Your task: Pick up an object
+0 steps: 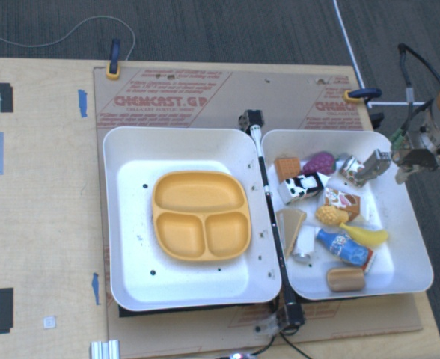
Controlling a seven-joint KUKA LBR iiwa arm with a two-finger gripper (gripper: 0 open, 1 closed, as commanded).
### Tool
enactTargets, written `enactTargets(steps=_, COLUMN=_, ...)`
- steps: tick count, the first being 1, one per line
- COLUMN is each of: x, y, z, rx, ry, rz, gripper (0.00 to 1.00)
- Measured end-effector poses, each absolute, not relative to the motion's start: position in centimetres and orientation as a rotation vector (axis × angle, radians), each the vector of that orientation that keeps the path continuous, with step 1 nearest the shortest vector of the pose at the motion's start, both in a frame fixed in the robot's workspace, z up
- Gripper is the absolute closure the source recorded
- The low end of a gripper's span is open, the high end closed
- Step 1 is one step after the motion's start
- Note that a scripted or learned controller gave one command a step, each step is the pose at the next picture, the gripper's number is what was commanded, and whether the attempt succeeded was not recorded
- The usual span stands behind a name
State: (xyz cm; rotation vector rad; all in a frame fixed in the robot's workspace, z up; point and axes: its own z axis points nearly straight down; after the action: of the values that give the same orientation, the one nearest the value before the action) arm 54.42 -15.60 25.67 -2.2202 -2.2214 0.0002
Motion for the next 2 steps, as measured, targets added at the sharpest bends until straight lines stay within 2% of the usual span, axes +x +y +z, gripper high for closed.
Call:
enactTargets(steps=1, x=57.7, y=-15.9, z=12.2, rx=-2.225, ry=-2.224, rz=-0.005, gripper=0.0)
enactTargets(steps=2, x=56.1, y=-13.3, z=11.0, rx=-2.231, ry=-2.23, rz=-0.017, gripper=0.0)
